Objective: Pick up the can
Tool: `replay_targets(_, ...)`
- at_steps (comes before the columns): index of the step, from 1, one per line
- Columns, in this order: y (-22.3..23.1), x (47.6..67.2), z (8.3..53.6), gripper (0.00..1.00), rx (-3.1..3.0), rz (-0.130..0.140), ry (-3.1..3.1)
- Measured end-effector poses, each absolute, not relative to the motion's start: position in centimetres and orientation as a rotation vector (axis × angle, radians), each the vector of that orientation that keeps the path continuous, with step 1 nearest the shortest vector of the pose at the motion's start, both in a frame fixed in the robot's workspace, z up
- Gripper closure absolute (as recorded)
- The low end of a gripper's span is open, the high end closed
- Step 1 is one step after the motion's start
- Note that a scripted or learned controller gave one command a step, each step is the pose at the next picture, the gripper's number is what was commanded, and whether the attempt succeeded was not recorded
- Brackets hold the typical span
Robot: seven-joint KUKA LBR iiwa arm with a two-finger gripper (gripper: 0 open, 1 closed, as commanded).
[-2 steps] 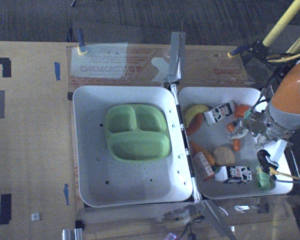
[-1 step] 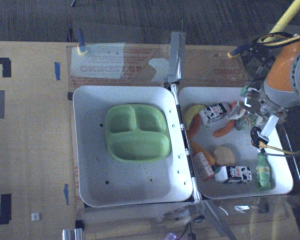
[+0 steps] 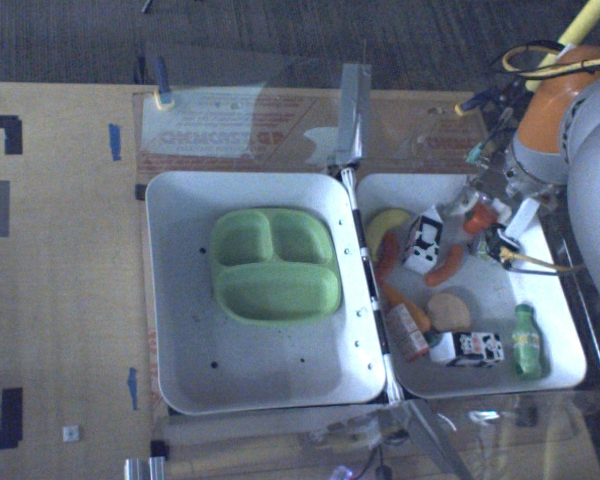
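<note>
The can (image 3: 408,330) lies on its side in the right-hand bin (image 3: 570,368), close against that bin's left wall and toward the near edge. Its long axis runs at a slant, one end pointing up and left toward the wall and the other down and right toward a cow-patterned carton (image 3: 475,348) that it nearly touches. It is a short cylinder with a reddish-brown label and a paler end (the print is too blurred to read). A rounded tan lump (image 3: 449,311) sits just beside it, a green bottle (image 3: 525,340) stands farther right, and a second cow-patterned carton (image 3: 423,241) rests higher up beside a yellow-green round fruit (image 3: 385,226) and two orange-red sausage shapes (image 3: 445,266). The bins are shallow, white and smooth with rounded corners. The left bin (image 3: 170,298) holds a matte green divided tray (image 3: 275,266). Both sit on a pale wooden table (image 3: 60,298) marked with dark tape corners and bits of blue tape, with dark carpet beyond. The grey arm (image 3: 555,128), orange-banded, hangs over the right bin's far right corner, well apart from the can. Amid the cables and a red blur there, I cannot tell whether the jaws are wide or narrow.
</note>
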State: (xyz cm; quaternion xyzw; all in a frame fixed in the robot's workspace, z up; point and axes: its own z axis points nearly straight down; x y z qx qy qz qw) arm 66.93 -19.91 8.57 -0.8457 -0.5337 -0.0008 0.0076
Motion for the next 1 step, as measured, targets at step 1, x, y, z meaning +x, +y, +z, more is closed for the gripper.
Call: replay_targets(1, -19.53, 61.90, 8.61, 0.00, -2.649, -0.004, -1.679)
